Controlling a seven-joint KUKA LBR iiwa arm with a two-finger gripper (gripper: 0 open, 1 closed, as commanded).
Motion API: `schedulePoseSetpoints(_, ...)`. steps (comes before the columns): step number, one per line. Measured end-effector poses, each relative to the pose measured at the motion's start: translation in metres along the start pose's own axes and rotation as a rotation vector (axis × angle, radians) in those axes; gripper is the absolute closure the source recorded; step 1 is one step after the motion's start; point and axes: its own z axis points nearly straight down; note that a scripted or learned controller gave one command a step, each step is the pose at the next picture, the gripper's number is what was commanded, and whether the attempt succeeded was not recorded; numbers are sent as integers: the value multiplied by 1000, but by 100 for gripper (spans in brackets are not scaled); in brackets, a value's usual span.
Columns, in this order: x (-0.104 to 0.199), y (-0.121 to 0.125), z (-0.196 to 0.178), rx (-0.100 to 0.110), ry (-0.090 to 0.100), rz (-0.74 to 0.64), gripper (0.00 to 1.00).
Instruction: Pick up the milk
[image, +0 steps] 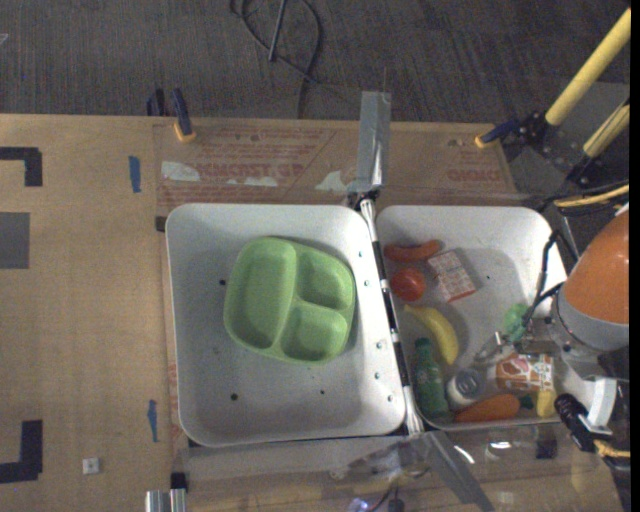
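Counter: a pale wooden counter (80, 300) carried two shallow white bins side by side, with blue tape marks and black corner marks on its left part.
Left bin: the shallow white left bin (200, 400) held a light green plastic plate with three compartments (292, 299), which lay tilted a little, near the bin's middle.
Right bin: the shallow white right bin (500, 225) held the food items, crowded toward its near and left parts.
Milk: a small carton with a white body and an orange-red printed face (524, 373) lay on its side near the right bin's front right corner, just above an orange carrot-shaped piece (487, 408).
Other items: a red sausage-shaped piece (412, 250) lay near the far left corner, a red tomato (407, 284) just below it, and a small red-and-white box (451, 275) beside them. A yellow banana (438, 331) lay near the middle, a green bottle (430, 378) below it, and a grey can end (465, 385) beside the bottle. A small green piece (514, 320) sat near the arm.
Arm: the grey arm with an orange band (600, 290) reached in from the right, over the right bin's right side.
Jaws: the gripper (520, 347) sat just above the milk carton; I could not tell whether the jaws were spread or pressed together, nor whether they touched the carton.
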Motion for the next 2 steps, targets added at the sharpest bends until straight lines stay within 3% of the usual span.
schedulePoseSetpoints(1, -3, 2, -11, -7, -6, 3, 100)
schedulePoseSetpoints(2, -3, 2, -11, -7, -6, 3, 0)
